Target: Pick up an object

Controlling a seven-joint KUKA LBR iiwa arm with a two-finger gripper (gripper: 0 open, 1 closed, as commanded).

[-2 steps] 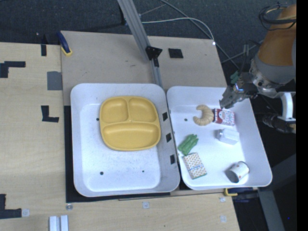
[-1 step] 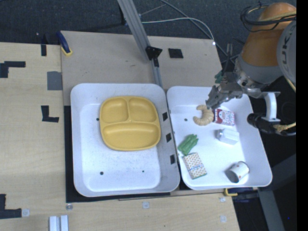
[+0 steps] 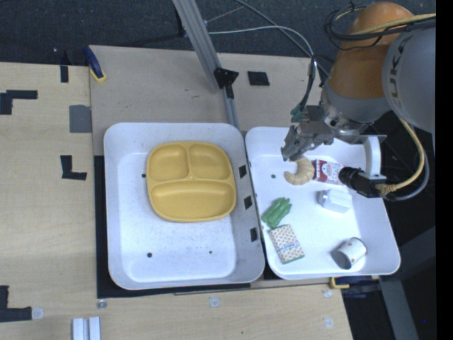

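Below fingers (image 3: 301, 149), pale curved croissant (image 3: 301, 172)

Robotics lab — taped plywood bench (image 3: 42, 190), two white bins (image 3: 120, 261), cabled KUKA arm (image 3: 368, 55), aluminium camera post (image 3: 195, 27).

- My bench (image 3: 42, 190): pale wood-coloured top, marked with scattered black tape pieces and one grey patch at its left.
- Left white bin (image 3: 117, 211): sits directly on my bench, touching its neighbour along the middle edge.
- Right white bin (image 3: 375, 239): beside it, toward my arm's side.
- Blue and yellow clamp (image 3: 95, 66): at the far left corner of the bench.
- Grey metal pole (image 3: 202, 37): slanting up from the far edge.
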